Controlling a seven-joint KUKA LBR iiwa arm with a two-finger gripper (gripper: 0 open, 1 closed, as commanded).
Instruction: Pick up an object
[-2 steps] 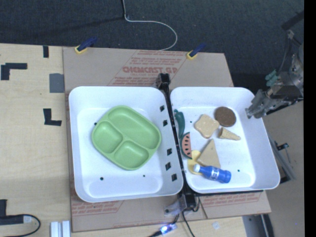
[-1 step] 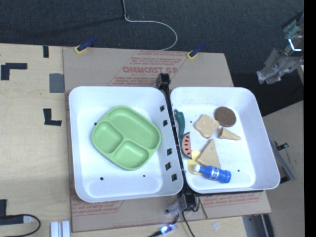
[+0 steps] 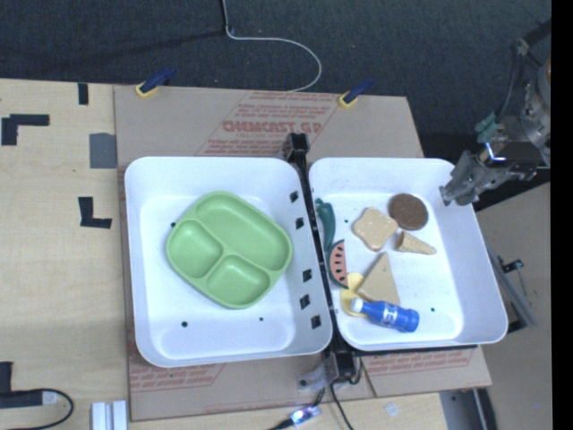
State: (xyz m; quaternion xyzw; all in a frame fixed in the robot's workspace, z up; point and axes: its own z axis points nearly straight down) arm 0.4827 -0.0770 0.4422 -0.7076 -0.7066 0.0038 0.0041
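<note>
The right bin (image 3: pixel 466 267) holds several toy foods: a brown round cookie (image 3: pixel 408 210), a tan bread piece (image 3: pixel 374 227), a small wedge (image 3: pixel 415 244), a tan triangular slice (image 3: pixel 381 280), a watermelon slice (image 3: pixel 337 262), a dark green piece (image 3: pixel 324 216) and a blue and white bottle (image 3: pixel 387 313) lying flat. My gripper (image 3: pixel 455 189) hangs at the bin's upper right rim, up and to the right of the cookie. Nothing shows between its fingers.
The left bin (image 3: pixel 143 195) carries a green divided plate (image 3: pixel 230 249). Both bins rest on a cardboard sheet (image 3: pixel 269 124) held by clips. A white cable (image 3: pixel 269 38) loops across the dark floor behind.
</note>
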